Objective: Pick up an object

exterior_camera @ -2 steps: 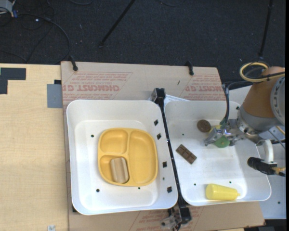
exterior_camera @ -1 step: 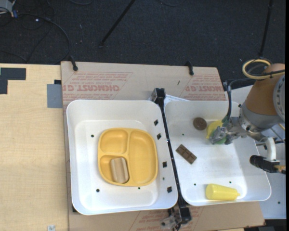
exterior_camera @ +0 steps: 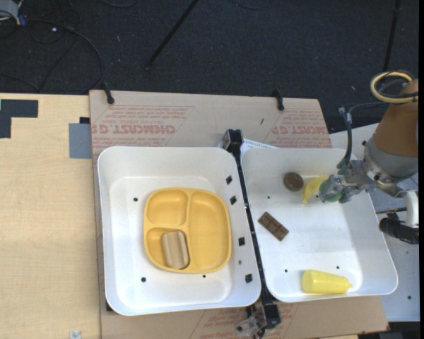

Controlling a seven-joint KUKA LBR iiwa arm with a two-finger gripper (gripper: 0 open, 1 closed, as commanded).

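Hand [exterior_camera: 333,189] low over the right bin [exterior_camera: 367,260], near its 2 o'clock corner, on the end of the grey arm [exterior_camera: 396,143] reaching in from 3 o'clock. Cannot tell how far open the hand is, nor whether anything sits between its fingers. Touching or just beside the hand, at its 9 o'clock: a small yellow piece [exterior_camera: 312,187], partly hidden. Further toward 9 o'clock, just beside that piece: a round brown object [exterior_camera: 293,181]. Down toward 7 o'clock from the hand, well apart: a flat brown block [exterior_camera: 273,226], lying at a slant on the bin floor. At 6 o'clock, near the bin's lower edge: a yellow cone [exterior_camera: 324,282] on its side, apart from everything else. Across the divider, in the left bin [exterior_camera: 120,260]: a yellow compartment plate [exterior_camera: 205,224], with a tan cylinder [exterior_camera: 174,249] lying in its 7 o'clock compartment. Both bins side by side on the desk [exterior_camera: 35,224]
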